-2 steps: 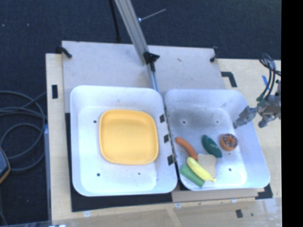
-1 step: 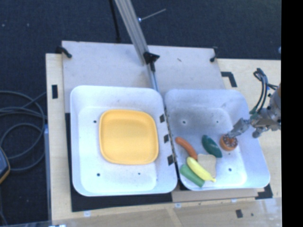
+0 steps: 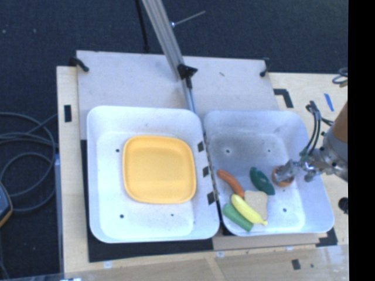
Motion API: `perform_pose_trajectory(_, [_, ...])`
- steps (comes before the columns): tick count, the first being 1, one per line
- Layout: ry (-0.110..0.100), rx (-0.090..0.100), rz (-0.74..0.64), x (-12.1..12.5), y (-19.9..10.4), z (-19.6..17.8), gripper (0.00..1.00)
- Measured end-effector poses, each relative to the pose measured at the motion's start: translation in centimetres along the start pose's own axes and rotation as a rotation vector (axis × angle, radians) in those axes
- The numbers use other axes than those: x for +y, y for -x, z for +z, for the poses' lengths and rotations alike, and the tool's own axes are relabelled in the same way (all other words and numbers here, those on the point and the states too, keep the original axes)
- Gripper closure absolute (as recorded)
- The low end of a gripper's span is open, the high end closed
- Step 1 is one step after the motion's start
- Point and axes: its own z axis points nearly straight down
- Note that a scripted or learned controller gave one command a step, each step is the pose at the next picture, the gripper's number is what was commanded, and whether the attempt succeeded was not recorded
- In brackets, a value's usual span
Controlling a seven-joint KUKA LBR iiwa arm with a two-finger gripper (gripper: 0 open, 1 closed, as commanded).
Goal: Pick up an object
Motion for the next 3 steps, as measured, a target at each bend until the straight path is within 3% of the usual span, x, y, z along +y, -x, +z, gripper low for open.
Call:
perform_pose_trajectory(1, [0.001,0.000,-0.001,0.9,-0.3,5.2,0.00])
perform_pose_trajectory(2, [0.007,-0.001,0.000,1.0,-0.2,3.9,1.00])
perform_pose_trajectory(3, [0.009,-0.003,-0.001,0.9,0.2,-0.4,1.00])
